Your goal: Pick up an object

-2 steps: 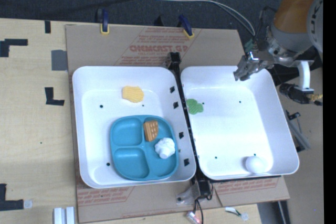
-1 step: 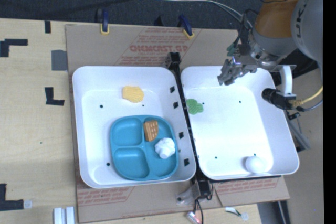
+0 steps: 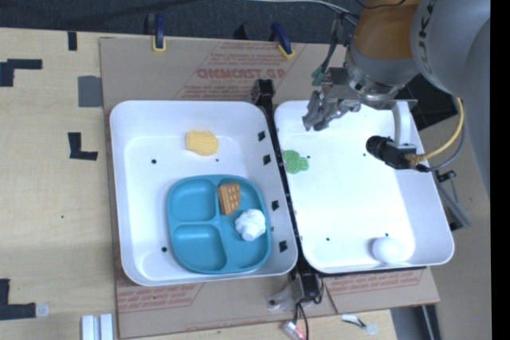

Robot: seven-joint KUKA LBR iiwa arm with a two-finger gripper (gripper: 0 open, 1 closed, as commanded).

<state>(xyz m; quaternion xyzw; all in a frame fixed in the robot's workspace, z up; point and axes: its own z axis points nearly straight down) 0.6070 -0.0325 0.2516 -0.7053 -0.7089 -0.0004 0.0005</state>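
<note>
Two white bins sit side by side on the worktop. The left bin (image 3: 127, 171) holds a yellow lump (image 3: 202, 142) and a blue divided tray (image 3: 191, 239) carrying a waffle-like piece (image 3: 229, 197) and a white crumpled item (image 3: 251, 224). In the right bin (image 3: 358, 211), a small green object (image 3: 295, 162) lies near the left wall and a white ball (image 3: 390, 249) sits by the front rim. The pincer (image 3: 317, 119) hangs above the bin's back part with nothing between its tips; whether it is spread I cannot tell. This looks like the approach step: next comes a descent onto the nearby green object.
</note>
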